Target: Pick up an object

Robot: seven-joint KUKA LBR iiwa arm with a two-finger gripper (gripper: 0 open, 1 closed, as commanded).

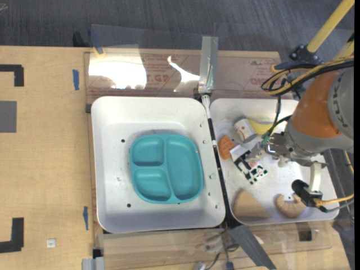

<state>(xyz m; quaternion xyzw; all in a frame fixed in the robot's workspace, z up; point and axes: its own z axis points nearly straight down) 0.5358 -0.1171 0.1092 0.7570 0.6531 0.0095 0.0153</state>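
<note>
My gripper reaches in from the right over the middle of the right bin, below the arm's orange band. Just under and to the right of it lies a small black-and-white patterned object. An orange piece sits to its left, near the divider. A small pale cylinder lies just behind it, and a yellow item is partly hidden by the wrist. A tan cone-like piece and a tan curved piece rest by the bin's front wall.
The left bin holds a teal divided plate. A metal divider post stands at the back between the bins. Yellow and black cables trail along the arm at the right.
</note>
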